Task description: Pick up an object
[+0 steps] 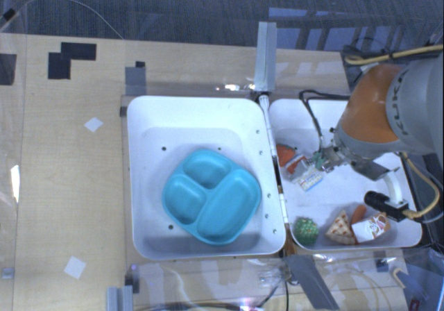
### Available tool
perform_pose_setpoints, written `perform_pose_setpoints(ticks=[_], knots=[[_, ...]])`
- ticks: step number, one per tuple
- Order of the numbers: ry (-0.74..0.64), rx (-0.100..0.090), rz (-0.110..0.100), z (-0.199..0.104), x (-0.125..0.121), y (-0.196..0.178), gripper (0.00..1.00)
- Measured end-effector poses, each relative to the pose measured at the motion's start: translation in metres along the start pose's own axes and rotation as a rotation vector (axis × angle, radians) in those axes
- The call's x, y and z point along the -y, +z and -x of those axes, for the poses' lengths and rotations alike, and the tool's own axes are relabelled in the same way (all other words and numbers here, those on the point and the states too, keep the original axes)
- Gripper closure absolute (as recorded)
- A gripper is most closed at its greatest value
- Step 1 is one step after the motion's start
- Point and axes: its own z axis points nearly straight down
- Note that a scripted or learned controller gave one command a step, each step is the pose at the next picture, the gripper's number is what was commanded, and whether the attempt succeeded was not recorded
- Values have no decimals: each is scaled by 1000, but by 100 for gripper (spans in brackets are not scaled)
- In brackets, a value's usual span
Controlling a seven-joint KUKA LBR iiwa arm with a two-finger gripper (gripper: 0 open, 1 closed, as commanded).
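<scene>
The small pale packet point(311, 179) lies in the right bin point(415, 237), just below the pincer point(323, 160), whose grip I cannot tell. This looks like the reach-down step; next it must settle over the packet and clamp squarely, clear of the orange-red piece point(286, 155) to its left.

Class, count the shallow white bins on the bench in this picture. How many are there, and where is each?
2. The left bin holds a blue divided plate; the right bin, touching it, holds small items under the arm.
</scene>
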Motion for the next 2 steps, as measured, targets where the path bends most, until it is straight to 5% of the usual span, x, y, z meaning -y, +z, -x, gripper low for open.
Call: perform_pose_setpoints(ticks=[1, 2], knots=[[-3, 5, 6, 2, -2, -12, 100], [166, -3, -9, -13, -87, -96, 100]])
